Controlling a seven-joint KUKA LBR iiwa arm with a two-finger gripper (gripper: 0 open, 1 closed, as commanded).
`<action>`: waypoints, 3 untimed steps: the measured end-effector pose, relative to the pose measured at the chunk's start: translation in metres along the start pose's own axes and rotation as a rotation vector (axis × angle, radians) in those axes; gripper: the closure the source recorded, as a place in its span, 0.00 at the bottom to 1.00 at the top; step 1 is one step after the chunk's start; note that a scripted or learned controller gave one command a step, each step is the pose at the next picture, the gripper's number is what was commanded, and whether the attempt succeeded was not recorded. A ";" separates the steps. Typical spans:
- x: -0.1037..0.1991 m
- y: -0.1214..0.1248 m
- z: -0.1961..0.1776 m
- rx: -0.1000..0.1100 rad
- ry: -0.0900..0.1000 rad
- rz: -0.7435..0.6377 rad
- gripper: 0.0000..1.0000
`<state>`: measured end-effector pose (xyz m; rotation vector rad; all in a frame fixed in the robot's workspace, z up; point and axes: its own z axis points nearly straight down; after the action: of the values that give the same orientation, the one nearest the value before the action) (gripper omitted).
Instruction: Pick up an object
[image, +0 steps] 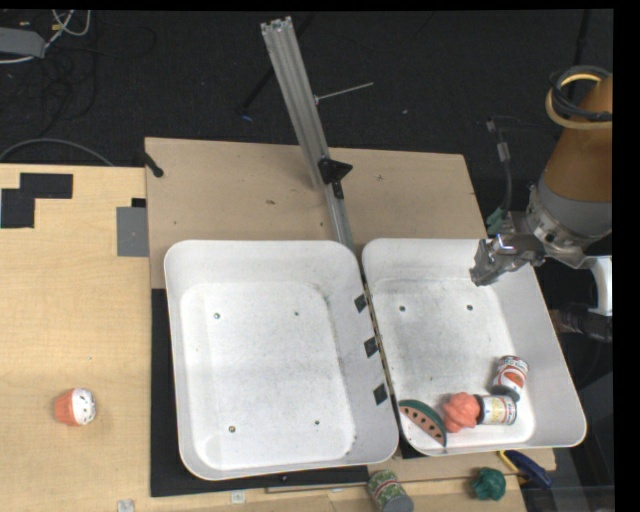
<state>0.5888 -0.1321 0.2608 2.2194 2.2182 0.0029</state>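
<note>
My tool (487, 266) hangs over the upper right part of the right bin (440, 310), near that bin's far edge, at the end of my grey arm with its orange band (582, 150) reaching in from the right. It looks like a dark, compact lump from this angle; I cannot tell how far it is open, and I see nothing in it.

The things I could pick lie well apart from it, bunched in the near right corner of the same bin. A small can with a red and white label (510, 374) sits closest to the bin's right wall. Just below it a little jar with a yellow label (497, 410) lies on its side, touching or almost touching a pinkish-orange lumpy object (460, 410). Left of that, against the near rim, lies a watermelon-slice toy (423, 420), green with a red face.

The left bin (265, 360) sits beside the right one. On the worktop (400, 180) in front of the bins lie a dark can (385, 488) and a green tufted object (488, 484). Far to the left, on the pale wooden surface (60, 300), rests a small orange and white ball (75, 407).
</note>
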 end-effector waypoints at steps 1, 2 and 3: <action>0.049 0.011 -0.004 0.005 0.003 -0.004 1.00; 0.100 0.017 0.014 0.009 0.004 -0.004 1.00; 0.149 0.020 0.028 0.009 0.003 -0.004 1.00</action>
<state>0.6094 0.0173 0.2323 2.2213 2.2287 -0.0044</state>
